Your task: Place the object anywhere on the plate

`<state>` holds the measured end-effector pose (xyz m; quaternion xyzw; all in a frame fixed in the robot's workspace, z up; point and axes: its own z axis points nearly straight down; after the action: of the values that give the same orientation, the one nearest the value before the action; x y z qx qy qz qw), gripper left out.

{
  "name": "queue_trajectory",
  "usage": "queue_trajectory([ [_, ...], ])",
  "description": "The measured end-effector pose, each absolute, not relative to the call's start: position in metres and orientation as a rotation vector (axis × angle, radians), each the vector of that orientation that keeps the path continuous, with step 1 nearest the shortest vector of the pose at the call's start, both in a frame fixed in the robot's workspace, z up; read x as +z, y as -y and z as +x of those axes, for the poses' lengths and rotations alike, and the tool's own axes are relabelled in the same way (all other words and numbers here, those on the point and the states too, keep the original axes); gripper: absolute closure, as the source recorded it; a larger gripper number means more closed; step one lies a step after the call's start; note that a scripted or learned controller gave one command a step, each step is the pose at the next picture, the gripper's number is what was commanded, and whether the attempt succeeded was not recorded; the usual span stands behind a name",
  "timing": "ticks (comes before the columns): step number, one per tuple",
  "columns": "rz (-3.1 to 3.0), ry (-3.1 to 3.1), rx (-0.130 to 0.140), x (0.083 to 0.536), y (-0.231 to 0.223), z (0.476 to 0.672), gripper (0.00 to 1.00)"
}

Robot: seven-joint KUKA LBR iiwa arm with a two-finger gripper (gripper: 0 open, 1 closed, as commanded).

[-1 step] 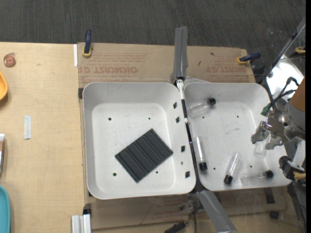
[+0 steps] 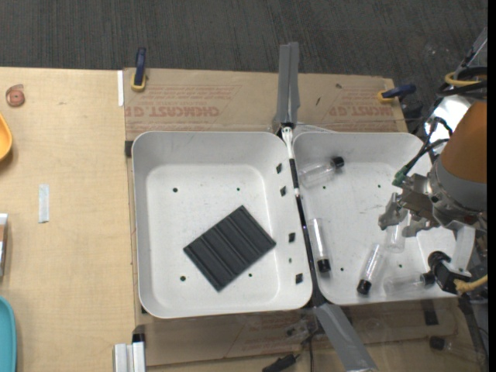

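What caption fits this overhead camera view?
Arm's tool hovers over right bin of clear tubes; dark ridged plate lies in left bin.

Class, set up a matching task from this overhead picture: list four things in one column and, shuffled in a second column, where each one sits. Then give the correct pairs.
Things
1. dark ribbed plate
2. gripper
3. blue clamp
4. clear tube with a black cap

Places
A. on the cardboard's far edge, behind the left bin
B. near the far wall of the right bin
C. flat on the floor of the left bin
D. over the right side of the right bin

Pairs: 1-C, 2-D, 3-A, 4-B
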<state>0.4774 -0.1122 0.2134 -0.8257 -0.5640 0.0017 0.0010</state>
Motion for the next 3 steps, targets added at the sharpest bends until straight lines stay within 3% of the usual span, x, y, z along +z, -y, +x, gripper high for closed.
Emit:
queue_trajectory([
  [1, -2.47, 1.938, 0.007, 0.21, 0.017, 0.478, 1.0],
  [3, -2.019, 2.406, 0.007, 0.192, -0.127, 0.593, 1.0],
])
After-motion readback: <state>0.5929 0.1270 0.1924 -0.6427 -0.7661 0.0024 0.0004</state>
